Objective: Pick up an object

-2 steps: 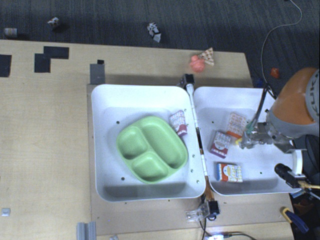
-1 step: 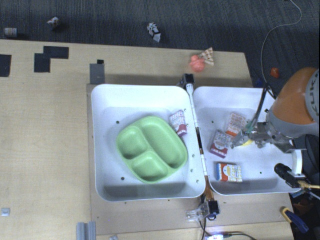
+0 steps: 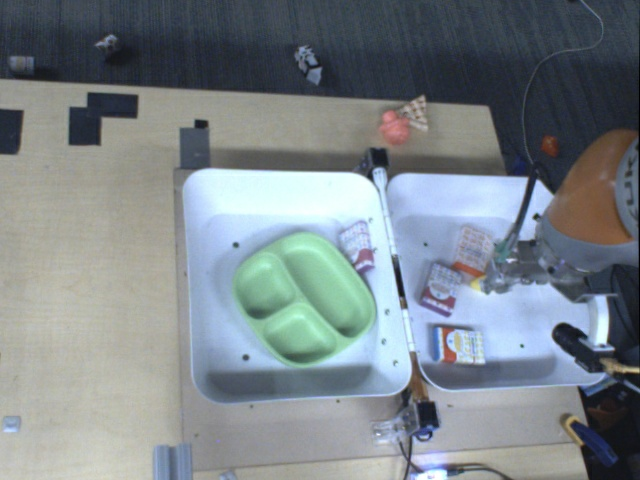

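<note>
Small carton [image 3: 458, 345]: the item lowest in the frame, in the right bin [image 3: 520, 368], below and to the left of the gripper [image 3: 497, 280]. It lies flat, white with a blue end and an orange patch; its long axis runs left to right across the view, blue end pointing toward the divider between the bins.

Purple-and-white packet [image 3: 439, 289]: just left of the gripper, lying flat, long axis tilted from lower left to upper right. It has a red and white printed face with a purplish lower edge.

Orange-and-white packet [image 3: 472, 247]: just above and left of the gripper, beside the purple-and-white packet, lying flat and slightly tilted.

Gripper: low over the right bin's middle, near its right wall, on the grey arm [image 3: 600, 218] with the orange band. I cannot tell how wide its fingers stand; nothing shows between them.

Green divided plate [image 3: 303, 296]: well left of the gripper, in the left bin [image 3: 215, 268], three compartments, long axis slanting from upper left to lower right.

Small wrapper [image 3: 357, 245]: in the left bin, at the plate's upper right edge, between plate and divider.

Pink toy [image 3: 397, 126]: on the bench beyond the bins, above and left of the gripper.
</note>
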